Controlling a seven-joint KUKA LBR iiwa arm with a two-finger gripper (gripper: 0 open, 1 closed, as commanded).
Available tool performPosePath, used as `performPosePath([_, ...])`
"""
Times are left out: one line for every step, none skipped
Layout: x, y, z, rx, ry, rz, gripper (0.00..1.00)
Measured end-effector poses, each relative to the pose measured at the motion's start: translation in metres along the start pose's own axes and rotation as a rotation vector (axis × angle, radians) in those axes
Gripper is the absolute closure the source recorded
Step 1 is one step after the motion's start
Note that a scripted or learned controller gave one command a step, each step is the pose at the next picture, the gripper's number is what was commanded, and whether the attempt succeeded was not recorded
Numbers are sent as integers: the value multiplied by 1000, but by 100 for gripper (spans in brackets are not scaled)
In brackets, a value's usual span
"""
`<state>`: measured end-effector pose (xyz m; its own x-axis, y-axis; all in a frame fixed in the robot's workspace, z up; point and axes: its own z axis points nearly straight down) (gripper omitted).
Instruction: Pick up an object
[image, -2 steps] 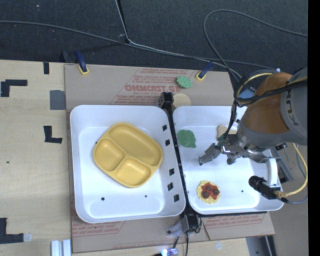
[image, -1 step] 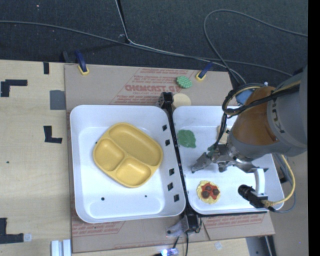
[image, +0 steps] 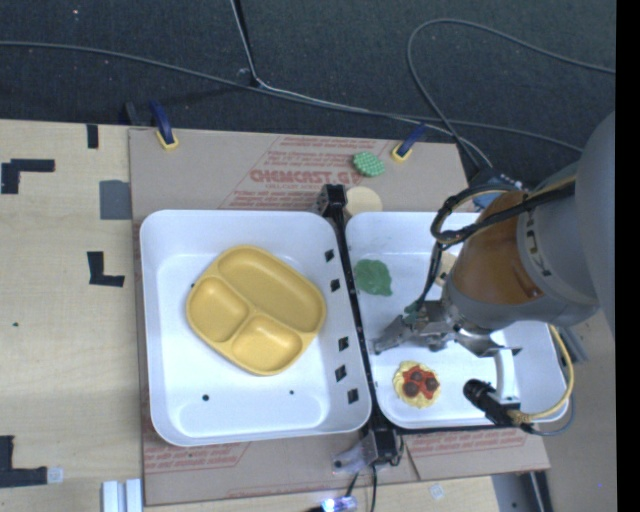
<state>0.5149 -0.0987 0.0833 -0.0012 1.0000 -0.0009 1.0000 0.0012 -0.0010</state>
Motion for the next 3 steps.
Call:
performPosePath([0, 1, -12, -2, -1, 0, 100])
performPosePath([-9, -2, -69, -3, 0, 1, 100])
performPosePath([-9, -1, -122, -5, 0, 0, 100])
